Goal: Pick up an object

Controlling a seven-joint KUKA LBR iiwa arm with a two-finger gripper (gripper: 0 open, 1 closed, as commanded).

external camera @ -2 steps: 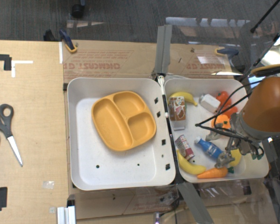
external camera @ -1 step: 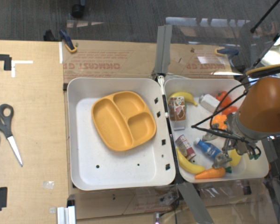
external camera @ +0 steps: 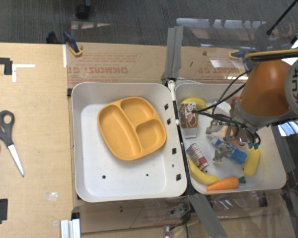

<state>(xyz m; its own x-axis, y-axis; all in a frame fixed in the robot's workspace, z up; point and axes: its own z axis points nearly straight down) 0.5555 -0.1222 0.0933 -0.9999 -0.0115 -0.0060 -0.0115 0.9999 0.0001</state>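
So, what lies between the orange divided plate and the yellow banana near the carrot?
In the camera view, the plate and banana are separated by the bins' adjoining white walls.

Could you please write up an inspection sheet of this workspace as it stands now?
Surface: two white bins side by side, left bin and right bin, on a bench.
Job's things: in the right bin, a banana, a carrot, a small can, a blue object, a second banana and a brown packet.
Clutter: an orange divided plate in the left bin; scissors on the bench.
Grippers: the gripper is low over the right bin, by the blue object.
Cables: black cables run to the wrist.
Surroundings: dark floor beyond the bench.
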